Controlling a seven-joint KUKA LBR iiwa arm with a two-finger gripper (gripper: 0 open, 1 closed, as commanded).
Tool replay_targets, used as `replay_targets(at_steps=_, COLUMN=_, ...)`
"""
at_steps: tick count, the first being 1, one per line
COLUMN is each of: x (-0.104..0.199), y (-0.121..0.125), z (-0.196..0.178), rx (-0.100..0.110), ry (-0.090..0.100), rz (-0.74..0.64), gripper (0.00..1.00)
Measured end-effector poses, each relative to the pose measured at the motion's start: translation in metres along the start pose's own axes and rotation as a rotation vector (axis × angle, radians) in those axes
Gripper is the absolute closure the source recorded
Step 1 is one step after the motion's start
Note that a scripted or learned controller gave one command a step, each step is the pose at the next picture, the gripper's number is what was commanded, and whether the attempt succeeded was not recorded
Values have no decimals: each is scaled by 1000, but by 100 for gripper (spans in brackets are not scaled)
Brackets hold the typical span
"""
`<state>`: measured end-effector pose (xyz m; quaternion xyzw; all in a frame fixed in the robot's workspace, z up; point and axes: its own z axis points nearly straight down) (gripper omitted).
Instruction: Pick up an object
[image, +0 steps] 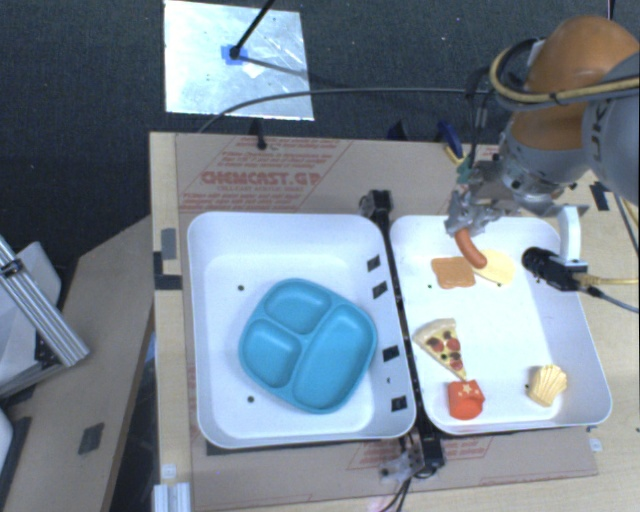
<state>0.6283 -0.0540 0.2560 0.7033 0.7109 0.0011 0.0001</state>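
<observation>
— What does the gripper (470, 226) grip?
— A sausage (471, 248), clenched between its fingers over the right bin's (590, 372) far edge.
— Any writing?
— "CHEMCAST GP" on the board (262, 176).
— Counts?
— Two bins; one blue tray (307, 343) in the left bin (215, 300), one pizza slice (443, 346), one tomato (465, 398).

A blue, three-compartment plastic tray (307, 343) lies in the left shallow white bin (215, 262), while on the bench at twelve o'clock lies a crinkled silvery foil sheet (238, 60) marked with blue tape (235, 53).
</observation>
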Motion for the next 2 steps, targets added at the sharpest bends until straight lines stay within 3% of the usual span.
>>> replay_targets(at_steps=2, x=111, y=-8, z=28, rx=2, ry=0, rz=1, gripper=100)
